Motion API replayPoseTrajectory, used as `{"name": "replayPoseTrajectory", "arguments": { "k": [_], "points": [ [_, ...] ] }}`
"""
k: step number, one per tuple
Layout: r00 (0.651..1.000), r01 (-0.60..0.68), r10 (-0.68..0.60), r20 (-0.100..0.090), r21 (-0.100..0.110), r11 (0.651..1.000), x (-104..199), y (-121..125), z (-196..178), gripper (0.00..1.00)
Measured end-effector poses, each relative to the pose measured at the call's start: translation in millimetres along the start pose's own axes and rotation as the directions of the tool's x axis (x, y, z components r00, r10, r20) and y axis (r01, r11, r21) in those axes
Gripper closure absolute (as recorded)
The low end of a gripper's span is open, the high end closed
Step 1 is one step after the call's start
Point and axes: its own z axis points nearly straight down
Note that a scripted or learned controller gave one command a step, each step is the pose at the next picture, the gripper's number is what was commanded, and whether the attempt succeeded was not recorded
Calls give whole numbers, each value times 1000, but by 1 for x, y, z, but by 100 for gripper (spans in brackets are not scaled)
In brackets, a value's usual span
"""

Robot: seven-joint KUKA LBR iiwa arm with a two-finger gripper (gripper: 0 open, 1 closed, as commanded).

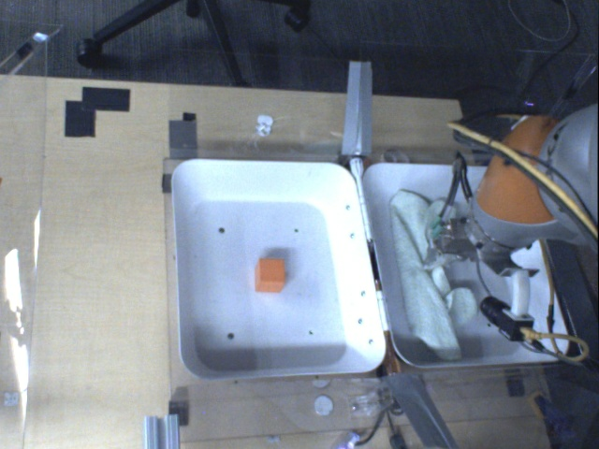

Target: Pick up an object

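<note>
An orange cube (270,275) lies near the middle of the left bin (201,241). In the right bin (412,344) a long whitish towel-like roll (419,269) runs along the left side, with a pale rounded object (460,301) beside it. The arm, with its orange band (515,185), reaches down into the right bin. My gripper (447,243) is low over the roll's right edge, near a small greenish item (436,224). The wrist hides what is between the gripper and the roll.
A grey divider post (357,110) stands at the back between the two bins. Cables (524,330) loop from the arm over the right bin's right side. Black tape patches (92,110) mark the wooden bench at far left.
</note>
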Motion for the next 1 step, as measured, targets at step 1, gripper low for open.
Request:
{"name": "replayPoseTrajectory", "arguments": {
  "k": [1],
  "points": [
    [1000, 27, -27, 2, 3, 1000, 36, 54, -119, 100]
  ]
}}
